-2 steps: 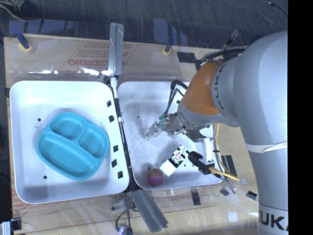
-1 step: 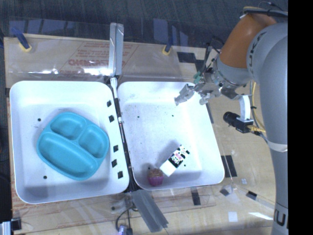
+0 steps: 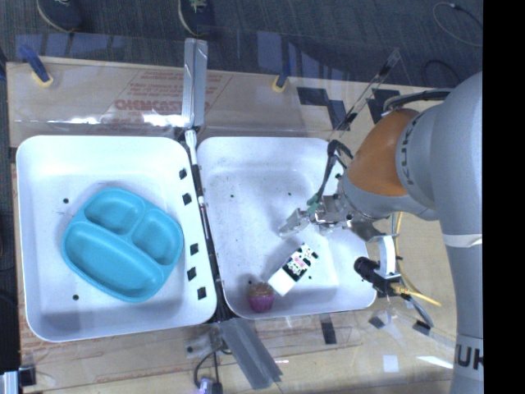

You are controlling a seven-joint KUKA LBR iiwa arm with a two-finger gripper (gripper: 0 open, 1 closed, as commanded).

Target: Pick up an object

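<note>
In the right bin (image 3: 246, 162) my gripper (image 3: 294, 222) hangs low over the floor, right of the bin's middle, reaching in from the right. Just below it, a small white object with black marks (image 3: 294, 269) lies slantwise near the front wall. A little purple object with a tan top (image 3: 262, 296) sits at the front wall, left of the white one. I see nothing between the gripper's tips, and the white object lies apart from them.
The left bin (image 3: 41, 171) holds a blue divided plate (image 3: 121, 241) across its middle. A divider with black tabs (image 3: 195, 220) separates the two bins. The arm's grey and orange wrist (image 3: 390, 167) overhangs the right bin's right wall.
</note>
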